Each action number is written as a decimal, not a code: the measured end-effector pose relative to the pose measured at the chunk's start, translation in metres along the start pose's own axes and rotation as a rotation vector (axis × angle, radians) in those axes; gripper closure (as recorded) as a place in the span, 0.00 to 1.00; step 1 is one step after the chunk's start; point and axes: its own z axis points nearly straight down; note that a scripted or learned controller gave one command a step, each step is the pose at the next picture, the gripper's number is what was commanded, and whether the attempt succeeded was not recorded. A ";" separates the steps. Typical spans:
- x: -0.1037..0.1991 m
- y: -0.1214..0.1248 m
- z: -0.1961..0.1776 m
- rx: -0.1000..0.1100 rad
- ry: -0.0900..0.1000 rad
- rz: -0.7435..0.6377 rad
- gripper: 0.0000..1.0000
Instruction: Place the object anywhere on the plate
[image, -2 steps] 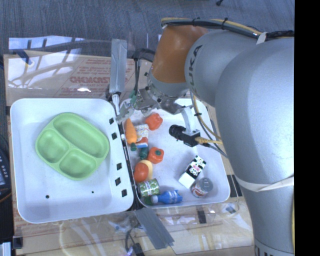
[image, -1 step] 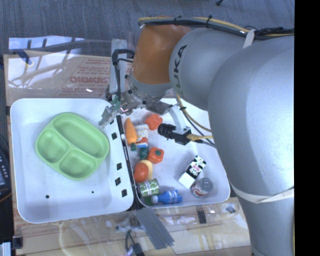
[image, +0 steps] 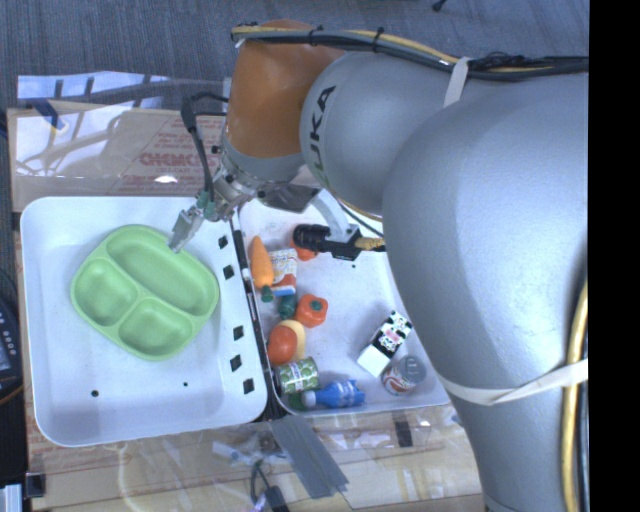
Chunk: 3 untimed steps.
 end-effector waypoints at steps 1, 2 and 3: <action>-0.005 -0.035 -0.011 0.005 0.002 0.263 0.00; -0.008 0.004 0.000 0.000 0.000 -0.018 0.00; 0.054 0.052 -0.024 0.000 0.000 -0.306 0.00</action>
